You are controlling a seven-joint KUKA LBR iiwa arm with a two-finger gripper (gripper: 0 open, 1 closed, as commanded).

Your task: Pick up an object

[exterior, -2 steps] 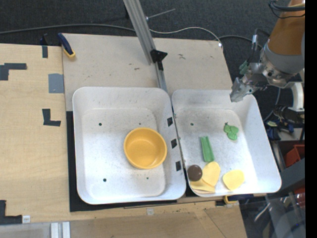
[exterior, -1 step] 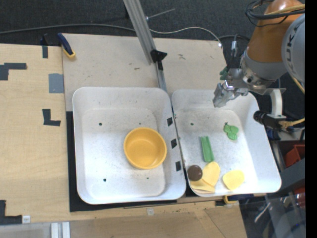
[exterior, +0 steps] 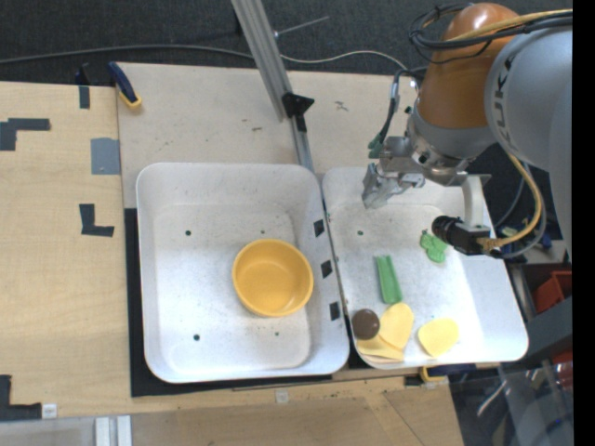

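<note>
My gripper (exterior: 376, 193) hangs over the far part of the right bin (exterior: 483, 286), above bare white floor, with nothing visible between its fingers. Nearer the front of that bin lie a green stick (exterior: 388, 279), a small green piece (exterior: 432, 246), a brown ball (exterior: 365, 323), a yellow wedge (exterior: 395, 331) and a yellow round piece (exterior: 438, 336). A yellow bowl (exterior: 271, 277) sits upright in the middle of the left bin (exterior: 177, 249).
A slanted grey metal pole (exterior: 270, 59) crosses the back of the bench and ends at the seam between the bins. The wooden bench top (exterior: 56, 249) stretches out to the left. A blue and yellow tool (exterior: 124, 84) lies at the back left.
</note>
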